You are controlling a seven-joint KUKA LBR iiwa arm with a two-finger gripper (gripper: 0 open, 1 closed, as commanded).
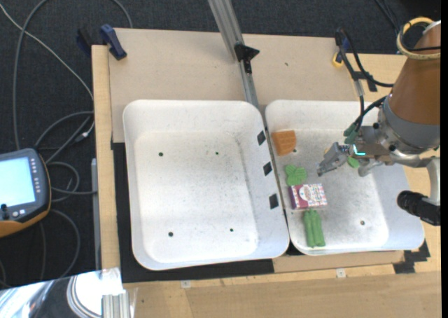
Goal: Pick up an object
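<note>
Gripper [334, 160] hovers in right bin [364, 234], fingers slightly apart, holding nothing. Left of it, well apart: spongy orange block [284, 141], leafy green piece [295, 174], purple printed carton [308, 196], ribbed green cylinder [313, 228], all near the bin's left wall.

Four small objects lie in the right bin [364, 236], all along its left side. An orange block [283, 141] sits farthest up, close to the bin's left wall. Below it lies a small bright green piece [295, 174] with a rounded, lumpy outline. Just beneath that, and touching or nearly touching it, a purple and white box [308, 196] lies flat with its printed face up, slightly skewed. Lowest of all, a long green object [313, 228] lies lengthwise near the bin's front edge, its upper end meeting the box.
</note>
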